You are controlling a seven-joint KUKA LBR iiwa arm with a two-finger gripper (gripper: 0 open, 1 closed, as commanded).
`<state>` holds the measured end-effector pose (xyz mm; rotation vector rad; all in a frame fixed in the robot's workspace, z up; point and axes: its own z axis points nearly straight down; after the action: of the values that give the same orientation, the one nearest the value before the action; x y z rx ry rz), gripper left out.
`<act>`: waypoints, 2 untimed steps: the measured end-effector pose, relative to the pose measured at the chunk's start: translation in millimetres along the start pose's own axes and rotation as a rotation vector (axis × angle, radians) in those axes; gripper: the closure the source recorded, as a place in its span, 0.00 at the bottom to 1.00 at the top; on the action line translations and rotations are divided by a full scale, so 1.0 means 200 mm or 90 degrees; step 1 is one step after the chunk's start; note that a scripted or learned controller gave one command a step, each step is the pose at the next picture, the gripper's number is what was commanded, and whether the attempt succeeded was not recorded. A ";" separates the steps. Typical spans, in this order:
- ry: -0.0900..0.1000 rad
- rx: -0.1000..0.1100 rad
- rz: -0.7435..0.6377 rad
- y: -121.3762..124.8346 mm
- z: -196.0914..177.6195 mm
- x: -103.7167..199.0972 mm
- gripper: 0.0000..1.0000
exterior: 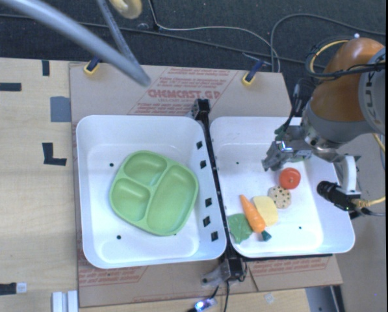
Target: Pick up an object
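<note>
We note the tool [276, 156], grip state indiscernible, hovering just up-left of the small round red plastic tomato [290, 178].

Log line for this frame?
gripper: over right bin, above tomato | held: nothing seen | carrot, cookie untouched | green tray: left bin

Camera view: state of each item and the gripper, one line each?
Green divided plate: lying flat in left bin.
Tomato: loose in right bin, beside the gripper.
Cookie: loose.
Carrot: lying on the bin floor.
Gripper: low over right bin, holding nothing visible.
</note>
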<state>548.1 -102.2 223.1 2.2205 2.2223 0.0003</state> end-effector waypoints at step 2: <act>0.001 0.002 -0.004 -0.02 0.06 0.57 1.00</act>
<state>543.3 12.6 211.7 2.2155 2.2317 -0.0015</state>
